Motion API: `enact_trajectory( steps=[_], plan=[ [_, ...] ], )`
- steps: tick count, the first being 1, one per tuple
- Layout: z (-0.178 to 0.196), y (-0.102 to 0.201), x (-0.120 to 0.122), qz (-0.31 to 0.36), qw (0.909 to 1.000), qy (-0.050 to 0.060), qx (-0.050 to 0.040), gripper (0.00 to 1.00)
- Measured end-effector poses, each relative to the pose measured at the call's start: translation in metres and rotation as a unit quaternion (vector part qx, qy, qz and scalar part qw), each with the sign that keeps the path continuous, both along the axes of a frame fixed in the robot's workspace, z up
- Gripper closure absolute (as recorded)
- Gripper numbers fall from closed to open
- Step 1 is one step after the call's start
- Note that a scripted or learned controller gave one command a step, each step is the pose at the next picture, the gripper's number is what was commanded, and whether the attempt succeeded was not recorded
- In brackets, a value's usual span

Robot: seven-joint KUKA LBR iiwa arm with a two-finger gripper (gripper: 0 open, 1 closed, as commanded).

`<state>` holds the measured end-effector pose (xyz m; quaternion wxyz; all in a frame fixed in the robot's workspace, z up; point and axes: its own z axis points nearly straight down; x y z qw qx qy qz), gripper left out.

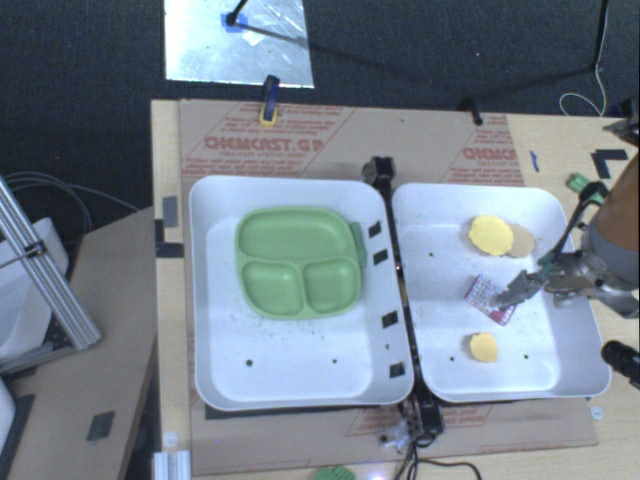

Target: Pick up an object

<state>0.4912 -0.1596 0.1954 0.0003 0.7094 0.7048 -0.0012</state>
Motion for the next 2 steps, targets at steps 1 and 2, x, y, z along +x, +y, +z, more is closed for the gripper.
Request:
enact_trajectory(
  steps=[1,2],
  plan=[
    [-0.116,0.029,-0.005,0.004,1.0000,-0.001,0.0013,0.00],
    [-0.100,0.027,-0.003,0.003,1.0000,-0.003,0.0005,1.00]
  ],
)
